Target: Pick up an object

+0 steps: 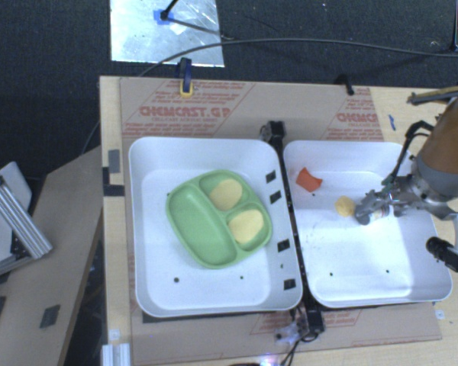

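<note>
In the right bin (366,280) lie a small orange-red piece (309,179) near the back left and a small yellow object (345,205) a little in front of it. My gripper (364,211) hangs low over this bin, right beside the yellow object on its right side. The arm reaches in from the right edge, grey with an orange band. In the left bin (156,280) rests a green divided plate (217,218) with two yellow pieces (237,210) in its small compartments.
A black divider with clips (284,219) runs between the two bins. Cardboard sheeting (237,109) lies under the bins. A blue clamp (185,73) sits at the back edge, and a cable runs across the dark floor behind.
</note>
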`<action>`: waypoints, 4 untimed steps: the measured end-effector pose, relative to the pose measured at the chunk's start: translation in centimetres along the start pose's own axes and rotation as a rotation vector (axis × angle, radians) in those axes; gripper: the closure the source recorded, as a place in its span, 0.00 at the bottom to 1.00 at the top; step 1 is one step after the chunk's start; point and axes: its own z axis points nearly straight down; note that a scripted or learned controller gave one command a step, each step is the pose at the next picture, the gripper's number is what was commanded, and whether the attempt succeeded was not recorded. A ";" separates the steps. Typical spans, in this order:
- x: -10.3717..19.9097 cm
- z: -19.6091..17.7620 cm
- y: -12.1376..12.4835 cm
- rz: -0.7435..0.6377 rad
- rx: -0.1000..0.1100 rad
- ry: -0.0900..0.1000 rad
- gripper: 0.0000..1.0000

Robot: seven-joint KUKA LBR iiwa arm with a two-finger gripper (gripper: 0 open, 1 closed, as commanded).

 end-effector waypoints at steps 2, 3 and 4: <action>0.0 3.0 0.2 0.001 -0.005 -0.002 1.00; -0.1 -1.7 1.2 -0.003 -0.008 -0.002 1.00; -0.2 -6.8 0.4 -0.003 -0.008 -0.003 1.00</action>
